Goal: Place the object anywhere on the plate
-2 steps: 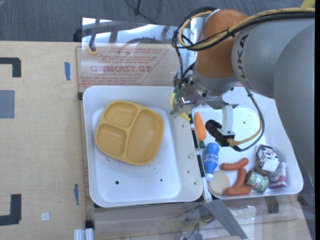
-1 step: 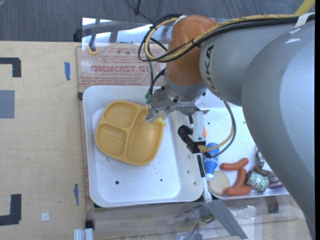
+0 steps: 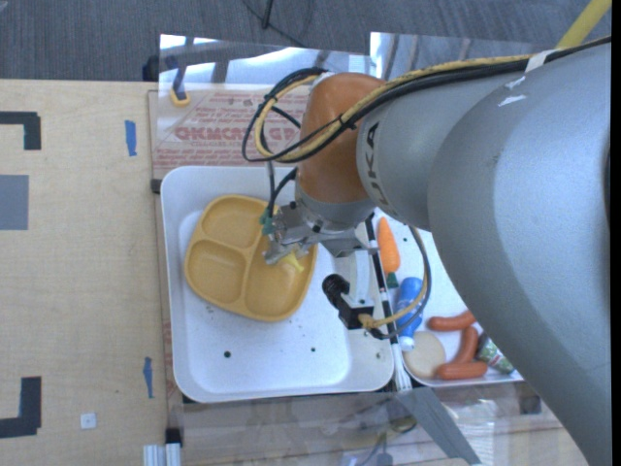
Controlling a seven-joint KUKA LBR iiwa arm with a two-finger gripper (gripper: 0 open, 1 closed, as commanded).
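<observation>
The claw (image 3: pixel 281 244) hung over the right edge of the yellow plate (image 3: pixel 233 260) in the left bin (image 3: pixel 281 367); whether it was clenched I could not tell. No object showed in it. To its right, in the other bin, lay a carrot (image 3: pixel 388 246), and nearer, sausages (image 3: pixel 456 343).

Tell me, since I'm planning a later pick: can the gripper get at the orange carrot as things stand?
Probably yes. The carrot lies uncovered in the right bin, just beside the gripper, which hovers over the yellow plate; only dangling cables crowd it.
</observation>
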